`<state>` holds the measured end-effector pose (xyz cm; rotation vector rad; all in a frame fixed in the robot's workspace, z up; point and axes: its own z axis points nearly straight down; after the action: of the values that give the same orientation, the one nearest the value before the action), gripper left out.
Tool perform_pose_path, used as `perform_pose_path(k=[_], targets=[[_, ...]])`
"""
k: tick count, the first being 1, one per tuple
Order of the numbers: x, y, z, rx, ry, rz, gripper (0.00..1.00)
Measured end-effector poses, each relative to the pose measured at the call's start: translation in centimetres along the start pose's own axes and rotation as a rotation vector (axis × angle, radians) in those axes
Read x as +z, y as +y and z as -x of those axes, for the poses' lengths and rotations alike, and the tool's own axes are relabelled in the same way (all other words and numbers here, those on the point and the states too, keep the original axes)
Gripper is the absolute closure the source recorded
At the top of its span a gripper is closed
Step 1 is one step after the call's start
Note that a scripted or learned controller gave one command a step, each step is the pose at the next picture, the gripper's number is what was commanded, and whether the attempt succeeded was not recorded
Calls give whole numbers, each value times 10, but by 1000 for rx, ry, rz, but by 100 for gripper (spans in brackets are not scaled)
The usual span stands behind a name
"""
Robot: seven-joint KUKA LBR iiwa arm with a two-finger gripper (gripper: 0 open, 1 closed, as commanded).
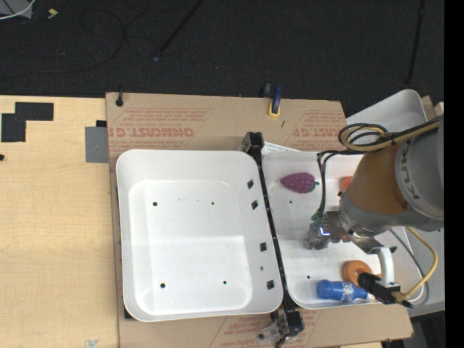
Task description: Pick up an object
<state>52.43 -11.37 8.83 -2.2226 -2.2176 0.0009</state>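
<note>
Nothing lifted yet: gripper (317, 238) low in right bin (290, 281), grip state unclear; purple toy (299, 182), blue bottle (335, 290) untouched.

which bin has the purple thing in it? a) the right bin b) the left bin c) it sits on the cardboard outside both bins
a: the purple thing lies on the floor of the right bin, near its far end, on the arm's side of the divider between the two bins.
</note>
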Motion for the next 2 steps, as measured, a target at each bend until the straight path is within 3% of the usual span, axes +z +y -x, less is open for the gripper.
perform_pose_path(k=[1,2], targets=[[-83,60,-32,-7,-1,11,100],[-53,-1,-3,2,0,-8,100]])
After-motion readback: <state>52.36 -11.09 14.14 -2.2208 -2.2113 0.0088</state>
